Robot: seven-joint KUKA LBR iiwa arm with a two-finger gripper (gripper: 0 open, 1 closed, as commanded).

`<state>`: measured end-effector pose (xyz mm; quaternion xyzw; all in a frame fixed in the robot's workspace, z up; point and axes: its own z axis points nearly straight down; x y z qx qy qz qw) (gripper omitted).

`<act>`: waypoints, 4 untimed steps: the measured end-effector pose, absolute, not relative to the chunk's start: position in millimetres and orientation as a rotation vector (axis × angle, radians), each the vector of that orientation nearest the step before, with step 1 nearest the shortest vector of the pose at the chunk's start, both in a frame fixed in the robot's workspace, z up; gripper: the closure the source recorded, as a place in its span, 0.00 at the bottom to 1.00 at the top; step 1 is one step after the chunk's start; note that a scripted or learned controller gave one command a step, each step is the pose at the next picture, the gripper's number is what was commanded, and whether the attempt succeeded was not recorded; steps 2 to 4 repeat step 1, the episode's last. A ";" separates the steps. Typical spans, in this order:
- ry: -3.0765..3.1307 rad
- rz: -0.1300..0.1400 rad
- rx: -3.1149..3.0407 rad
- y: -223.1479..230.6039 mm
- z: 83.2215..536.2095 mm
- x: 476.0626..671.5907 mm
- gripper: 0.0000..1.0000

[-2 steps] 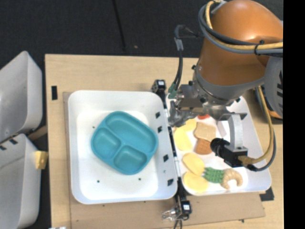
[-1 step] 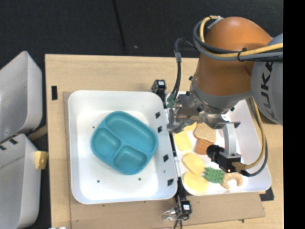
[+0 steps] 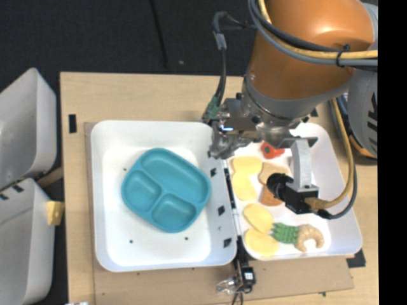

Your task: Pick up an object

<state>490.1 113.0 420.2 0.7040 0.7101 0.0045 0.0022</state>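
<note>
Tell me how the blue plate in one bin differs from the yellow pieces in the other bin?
The blue plate is one large item split into three compartments; the yellow pieces are several small flat ovals. The plate lies in the left bin on the white floor, while the yellow pieces crowd the right bin beside a green item and a red one. The plate lies away from the arm; the pieces lie close under it. Both rest flat.

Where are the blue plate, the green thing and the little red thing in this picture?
Blue plate (image 3: 165, 197): camera view, on the ridge between its three compartments.
Green thing (image 3: 284, 232): camera view, the middle of its bumpy green body.
Little red thing (image 3: 273, 150): camera view, the visible red part below the arm.
</note>
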 end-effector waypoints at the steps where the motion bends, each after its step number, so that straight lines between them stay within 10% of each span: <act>1: 2.223 -0.009 2.224 105.2 341.6 489.4 1.00; 4: 2.223 -0.009 2.224 105.2 341.6 489.4 1.00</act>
